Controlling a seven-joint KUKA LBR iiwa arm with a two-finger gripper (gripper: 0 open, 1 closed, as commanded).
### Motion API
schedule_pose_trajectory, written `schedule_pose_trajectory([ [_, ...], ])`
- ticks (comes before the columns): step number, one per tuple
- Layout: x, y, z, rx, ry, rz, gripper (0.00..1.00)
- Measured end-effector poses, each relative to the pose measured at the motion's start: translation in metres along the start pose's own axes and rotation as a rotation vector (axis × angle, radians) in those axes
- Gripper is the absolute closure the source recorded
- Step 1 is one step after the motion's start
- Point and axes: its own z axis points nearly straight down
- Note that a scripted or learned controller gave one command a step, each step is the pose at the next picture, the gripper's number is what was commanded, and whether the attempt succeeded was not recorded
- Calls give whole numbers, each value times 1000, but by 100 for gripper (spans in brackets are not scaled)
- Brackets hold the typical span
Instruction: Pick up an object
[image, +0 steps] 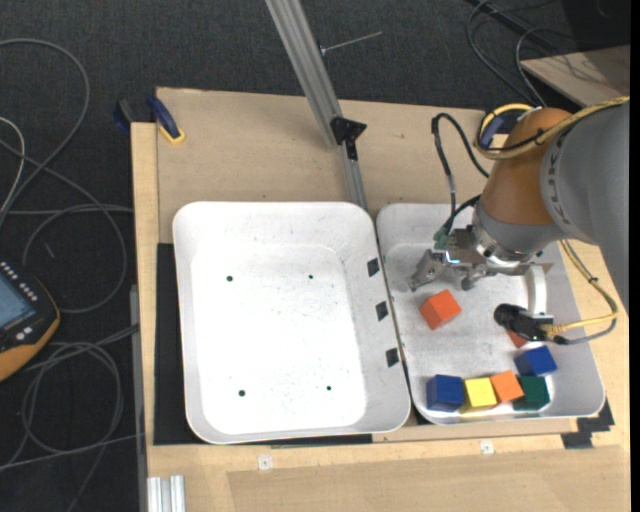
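The arm (560, 170) reaches in from the upper right of the frame, and the gripper (437, 272) hangs over the right bin (400, 225), just above the orange cube (440, 309). How wide the pincer stands, I cannot tell; nothing shows between its tips. The cube lies alone in the middle of that bin, apart from the row of blocks (490, 390) along the lower edge. This looks like the approach step: next, centre over the cube, descend, and close.

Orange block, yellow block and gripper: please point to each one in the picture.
orange block (440, 308), camera view, top face.
yellow block (481, 392), camera view, top face.
gripper (432, 270), camera view, between fingertips.
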Motion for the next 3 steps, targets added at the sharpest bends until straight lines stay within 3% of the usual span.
schedule_pose_trajectory([
  [1, 0, 2, -15, -8, 0, 0, 100],
  [3, 0, -5, -113, -14, -2, -1, 100],
])
